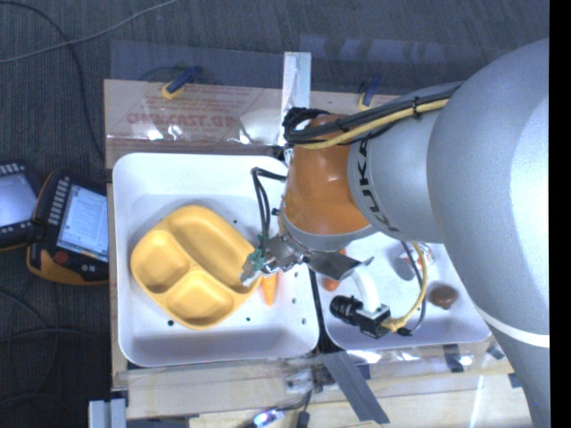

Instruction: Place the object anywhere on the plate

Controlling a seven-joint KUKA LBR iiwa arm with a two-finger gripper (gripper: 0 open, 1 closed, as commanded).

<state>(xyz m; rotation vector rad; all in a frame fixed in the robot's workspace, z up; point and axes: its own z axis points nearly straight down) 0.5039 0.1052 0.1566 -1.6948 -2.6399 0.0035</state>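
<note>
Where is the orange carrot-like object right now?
In the camera view, the orange carrot-like object is in the left bin, just off the right edge of the yellow divided plate, directly below the gripper.

Divided plate (192, 264) in left bin (152, 172); carrot (268, 287) just right of plate; gripper (259, 270) at plate's right edge.

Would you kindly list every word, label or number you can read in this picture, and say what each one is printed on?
"KUK": dark letters running down the grey robot arm beside its orange band; the rest is cut off.
Faded red print on the brown cardboard sheet behind the left white bin: too blurred to read.
Screen of the orange handheld pendant: too small to read.
</note>
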